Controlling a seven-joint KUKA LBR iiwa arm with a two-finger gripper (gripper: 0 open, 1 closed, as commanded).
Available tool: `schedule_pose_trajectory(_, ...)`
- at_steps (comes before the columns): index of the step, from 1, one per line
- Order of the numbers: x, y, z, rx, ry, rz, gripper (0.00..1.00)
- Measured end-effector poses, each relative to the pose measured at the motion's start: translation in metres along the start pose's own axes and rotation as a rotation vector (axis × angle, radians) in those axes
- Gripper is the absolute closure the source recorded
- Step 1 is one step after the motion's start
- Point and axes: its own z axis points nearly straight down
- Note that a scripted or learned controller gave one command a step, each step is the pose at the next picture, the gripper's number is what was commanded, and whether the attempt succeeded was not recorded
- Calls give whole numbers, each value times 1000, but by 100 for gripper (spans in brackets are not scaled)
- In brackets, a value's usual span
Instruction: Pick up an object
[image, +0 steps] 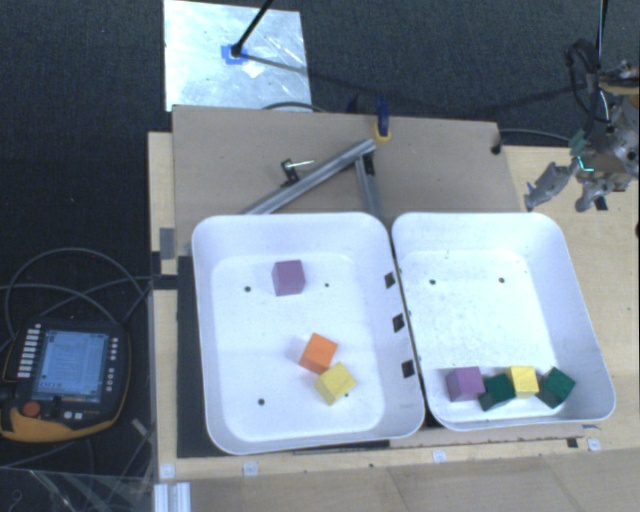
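Here the gripper (565, 190) hangs at the far right, above the tabletop (440, 165) just beyond the right bin (575, 290), its jaws spread wide with nothing between them. In the left bin (215, 330) a purple cube (288, 277) sits toward the far side, while an orange cube (318, 352) and a yellow cube (336, 383) touch corner to corner nearer the front. Along the near wall of the right bin runs a row (packed closely together): purple cube (464, 383), dark green cube (495, 391), yellow cube (524, 379), dark green cube (556, 386). A teach pendant (65, 375) lies left of the bench.
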Motion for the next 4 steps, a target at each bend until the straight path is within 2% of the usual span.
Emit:
schedule_pose_trajectory(1,0,0,0,0,-1,1,0)
schedule_pose_trajectory(2,7,6,56,4,1,0,0)
schedule_pose_trajectory(4,3,6,142,4,0,3,0)
